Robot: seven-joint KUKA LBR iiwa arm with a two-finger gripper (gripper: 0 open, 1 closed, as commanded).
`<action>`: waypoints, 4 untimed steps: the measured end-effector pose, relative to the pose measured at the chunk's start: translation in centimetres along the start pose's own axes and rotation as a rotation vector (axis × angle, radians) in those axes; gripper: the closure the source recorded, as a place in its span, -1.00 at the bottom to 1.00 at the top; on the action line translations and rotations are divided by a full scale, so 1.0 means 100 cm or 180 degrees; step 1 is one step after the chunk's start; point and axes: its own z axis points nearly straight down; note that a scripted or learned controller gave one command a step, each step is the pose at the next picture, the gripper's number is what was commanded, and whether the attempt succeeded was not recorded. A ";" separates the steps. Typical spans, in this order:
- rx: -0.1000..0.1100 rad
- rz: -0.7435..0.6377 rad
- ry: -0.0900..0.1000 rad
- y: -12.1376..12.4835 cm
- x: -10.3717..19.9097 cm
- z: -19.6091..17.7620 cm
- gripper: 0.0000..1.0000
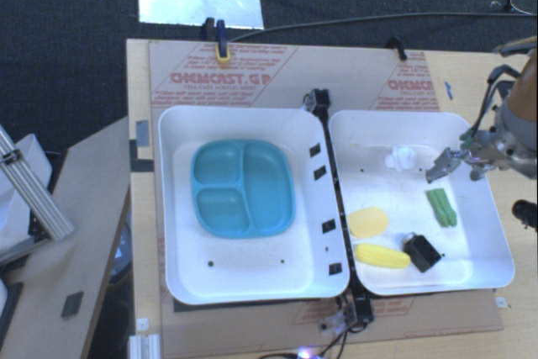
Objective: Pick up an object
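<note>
Bins sit side by side on a pale worktop (143, 172), the left white bin (181, 265) carrying a teal divided plate (244, 187) and the right white bin (496, 261) carrying the loose objects. A green pod-shaped piece (441, 207) lies near the right bin's right wall, its long axis running roughly from the far side toward the near side, tilted slightly so the near end points a little rightward. Toward the divider from the green piece, a flat yellow round piece (368, 222) rests on the bin floor; just nearer the camera, a yellow corn-shaped piece (382, 256) lies crosswise, its long axis along the bin's near wall, with a small black block (422, 252) touching or just beside its right end. A clear crumpled item (403, 157) sits farther back. The grey arm's gripper (458, 161) hangs above and behind the green piece, apart from it, with nothing visibly held; whether its jaws stand wide or narrow cannot be told.
</note>
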 end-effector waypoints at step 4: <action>-0.0088 -0.0001 -0.0037 0.008 0.002 0.086 1.00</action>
